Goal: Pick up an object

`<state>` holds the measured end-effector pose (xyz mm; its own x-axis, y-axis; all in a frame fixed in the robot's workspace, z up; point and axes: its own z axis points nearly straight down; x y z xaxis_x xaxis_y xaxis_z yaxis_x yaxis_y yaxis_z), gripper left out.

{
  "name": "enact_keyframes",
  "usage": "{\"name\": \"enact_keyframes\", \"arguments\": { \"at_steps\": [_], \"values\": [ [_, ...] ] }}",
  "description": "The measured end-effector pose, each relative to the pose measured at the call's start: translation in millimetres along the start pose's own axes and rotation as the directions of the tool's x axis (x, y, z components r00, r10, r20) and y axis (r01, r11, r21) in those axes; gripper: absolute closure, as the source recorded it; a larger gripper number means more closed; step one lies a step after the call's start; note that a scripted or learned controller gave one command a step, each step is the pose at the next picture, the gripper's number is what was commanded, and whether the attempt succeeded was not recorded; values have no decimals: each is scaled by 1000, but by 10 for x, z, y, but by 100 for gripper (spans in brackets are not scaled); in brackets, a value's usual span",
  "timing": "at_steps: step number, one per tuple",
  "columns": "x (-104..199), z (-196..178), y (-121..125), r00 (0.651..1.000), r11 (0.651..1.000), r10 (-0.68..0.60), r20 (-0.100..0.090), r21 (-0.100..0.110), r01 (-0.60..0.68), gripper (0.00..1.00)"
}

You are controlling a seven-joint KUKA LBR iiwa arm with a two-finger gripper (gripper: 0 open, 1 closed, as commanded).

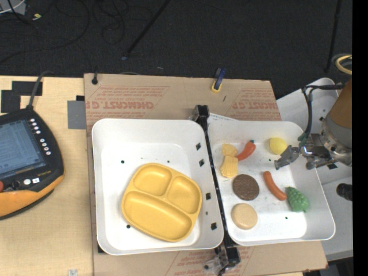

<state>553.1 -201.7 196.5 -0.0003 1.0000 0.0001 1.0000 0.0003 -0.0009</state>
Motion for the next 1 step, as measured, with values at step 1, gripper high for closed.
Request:
{"name": "enact_keyframes", "arguments": {
  "at_steps": [1],
  "values": [
    [394, 1068, -312, 1000, 1000, 5, -4, 2, -5, 0]
  ]
}}
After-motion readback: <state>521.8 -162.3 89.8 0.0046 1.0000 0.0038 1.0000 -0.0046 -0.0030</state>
